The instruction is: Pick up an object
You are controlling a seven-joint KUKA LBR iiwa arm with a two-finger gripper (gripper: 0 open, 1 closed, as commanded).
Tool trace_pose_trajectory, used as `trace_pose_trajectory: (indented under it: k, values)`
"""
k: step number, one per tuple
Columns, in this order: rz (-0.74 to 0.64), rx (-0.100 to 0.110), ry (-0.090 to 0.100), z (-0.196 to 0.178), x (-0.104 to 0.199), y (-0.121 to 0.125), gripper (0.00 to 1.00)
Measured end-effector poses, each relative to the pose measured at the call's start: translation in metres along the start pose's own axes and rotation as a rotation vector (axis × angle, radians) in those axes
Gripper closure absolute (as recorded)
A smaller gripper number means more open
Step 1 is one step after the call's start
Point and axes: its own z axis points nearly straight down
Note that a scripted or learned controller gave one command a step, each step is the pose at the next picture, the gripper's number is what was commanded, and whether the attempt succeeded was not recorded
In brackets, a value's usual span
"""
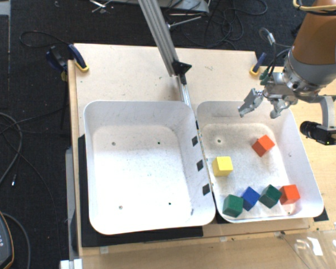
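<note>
While the gripper (pixel 263 106) hangs spread open and empty above the right bin's (pixel 309 167) far rim, the orange cube (pixel 263 145), lying just nearer, offers the clearest straight-down, squared grasp.

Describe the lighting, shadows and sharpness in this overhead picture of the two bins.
Camera view: light is even and soft, with no strong glare on the two shallow white plastic bins; the small yellow cube and the other coloured cubes cast only short, faint shadows; the cubes are sharp-edged, while the grey two-finger gripper, above the right bin's far rim, looks slightly soft; the dark floor around the bench is dim.
</note>
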Motion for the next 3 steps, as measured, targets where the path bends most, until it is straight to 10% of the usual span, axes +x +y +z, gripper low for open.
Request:
trace_pose_trajectory:
  k: [1,2,3]
  values:
    - [0.008,0.009,0.000,0.085,-0.055,-0.039,0.00]
    - [0.001,0.000,0.000,0.168,-0.076,0.005,0.00]
    - [0.003,0.003,0.000,0.188,-0.082,-0.032,0.00]
